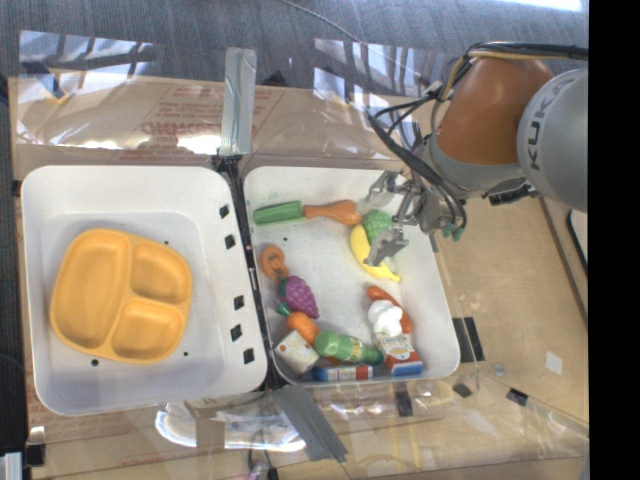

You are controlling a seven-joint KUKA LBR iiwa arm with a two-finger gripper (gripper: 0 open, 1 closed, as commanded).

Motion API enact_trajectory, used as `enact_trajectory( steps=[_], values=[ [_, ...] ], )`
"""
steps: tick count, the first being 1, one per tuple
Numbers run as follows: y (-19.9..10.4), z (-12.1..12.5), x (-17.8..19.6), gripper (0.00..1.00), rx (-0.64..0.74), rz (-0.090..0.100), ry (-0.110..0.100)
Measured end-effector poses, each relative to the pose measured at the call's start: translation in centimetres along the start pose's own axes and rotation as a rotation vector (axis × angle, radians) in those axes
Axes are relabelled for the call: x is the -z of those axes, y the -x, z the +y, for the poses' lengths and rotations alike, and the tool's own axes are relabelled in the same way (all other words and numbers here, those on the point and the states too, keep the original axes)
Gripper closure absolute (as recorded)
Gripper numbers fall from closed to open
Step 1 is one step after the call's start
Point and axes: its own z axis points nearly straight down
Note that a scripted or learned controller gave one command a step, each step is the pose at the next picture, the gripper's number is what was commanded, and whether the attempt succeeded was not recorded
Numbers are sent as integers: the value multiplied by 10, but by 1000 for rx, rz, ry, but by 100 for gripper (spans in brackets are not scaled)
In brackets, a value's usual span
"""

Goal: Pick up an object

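- Gripper (391, 230) low over the upper right of the right bin (440, 308), fingers apart and straddling a small green toy piece (377, 225); nothing clamped yet
- Green piece rests against the top of a yellow banana (372, 256), touching it; both lie near the bin's right wall
- Judgement: the green piece is hard hollow plastic, light and stiff, with a smooth rounded skin that could squirt sideways under a pinch; best taken across its narrower width, low on the body
- Banana just beside makes a double grab or a nudge likely if the fingers close wide
- Other candidates in the same bin: green cucumber (277, 212) and orange drumstick (332, 210) along the top, purple grapes (298, 294) mid-left, a crowded heap of bottles and cartons (345, 353) at the bottom edge
- Left bin (40, 268) carries a yellow divided plate (122, 294)
- Writing: "KUKA" lettering partly legible on the grey arm (530, 138); faint reddish print on the cardboard (180, 123) behind the bins, probably reversed, not readable; carton labels too small to make out
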Motion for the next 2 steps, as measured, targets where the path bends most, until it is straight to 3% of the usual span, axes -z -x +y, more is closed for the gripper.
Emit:
enact_trajectory(
  steps=[1, 2],
  values=[
    [37, 1, -64, 0, -190, -8, 0],
    [7, 19, -89, 0, -253, 1, 0]
  ],
)
